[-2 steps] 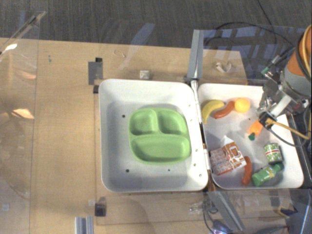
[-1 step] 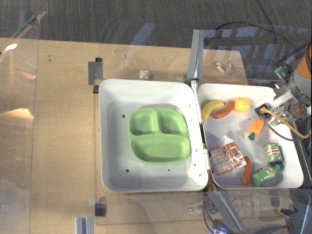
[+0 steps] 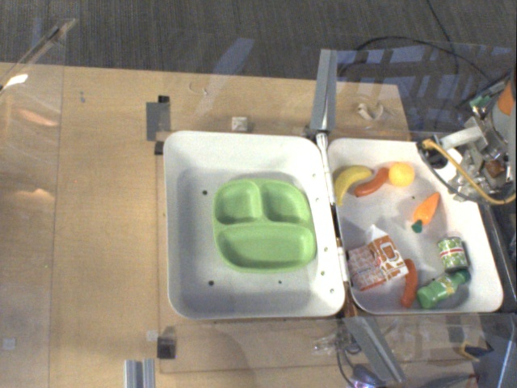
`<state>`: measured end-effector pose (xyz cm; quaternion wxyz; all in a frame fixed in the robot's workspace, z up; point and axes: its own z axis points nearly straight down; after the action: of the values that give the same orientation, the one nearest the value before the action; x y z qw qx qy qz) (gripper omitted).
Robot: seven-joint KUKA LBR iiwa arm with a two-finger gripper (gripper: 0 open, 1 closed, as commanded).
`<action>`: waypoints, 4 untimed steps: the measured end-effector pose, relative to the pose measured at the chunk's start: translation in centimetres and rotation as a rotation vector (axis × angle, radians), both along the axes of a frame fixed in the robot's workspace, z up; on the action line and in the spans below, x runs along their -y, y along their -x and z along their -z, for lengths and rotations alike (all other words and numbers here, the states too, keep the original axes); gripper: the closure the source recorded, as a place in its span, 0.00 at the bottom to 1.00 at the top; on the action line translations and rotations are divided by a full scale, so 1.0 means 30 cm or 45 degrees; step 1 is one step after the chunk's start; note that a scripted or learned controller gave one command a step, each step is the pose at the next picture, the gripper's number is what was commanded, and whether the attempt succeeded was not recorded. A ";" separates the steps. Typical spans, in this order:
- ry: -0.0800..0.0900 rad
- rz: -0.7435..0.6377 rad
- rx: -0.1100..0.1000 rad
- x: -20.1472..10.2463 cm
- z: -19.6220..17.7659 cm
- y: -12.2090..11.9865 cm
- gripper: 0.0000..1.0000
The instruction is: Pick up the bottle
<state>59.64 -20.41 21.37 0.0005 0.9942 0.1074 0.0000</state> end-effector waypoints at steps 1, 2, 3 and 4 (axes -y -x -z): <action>-0.001 -0.010 0.000 -0.221 0.079 -0.197 1.00; -0.003 -0.009 0.002 -0.273 0.101 0.212 1.00; 0.002 -0.279 0.007 0.006 -0.398 0.359 1.00; 0.000 -0.012 0.000 0.002 -0.177 0.116 1.00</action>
<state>56.16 -20.46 26.67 0.0004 0.9937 0.1123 0.0001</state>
